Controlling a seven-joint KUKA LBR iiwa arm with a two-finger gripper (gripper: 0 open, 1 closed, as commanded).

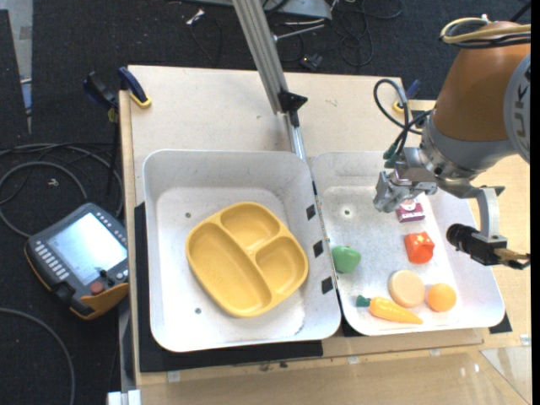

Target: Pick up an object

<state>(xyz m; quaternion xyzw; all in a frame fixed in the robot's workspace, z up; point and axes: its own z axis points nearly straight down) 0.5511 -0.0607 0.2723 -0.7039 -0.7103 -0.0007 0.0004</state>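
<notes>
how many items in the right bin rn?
5: purple block under the hand, red piece mid-bin, green one at left wall, carrot, plus cream disc and orange ball at front. The arm may hide more.

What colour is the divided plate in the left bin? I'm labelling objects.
Yellow. The divided plate shows plainly in the camera view, lying in the left bin.

Dark carpeted floor (59, 49), loose cables (34, 184), pale wooden bench (211, 108)

Bright, even overhead light, soft shadows, mild glare on white bins (160, 226), sharp focus
</notes>
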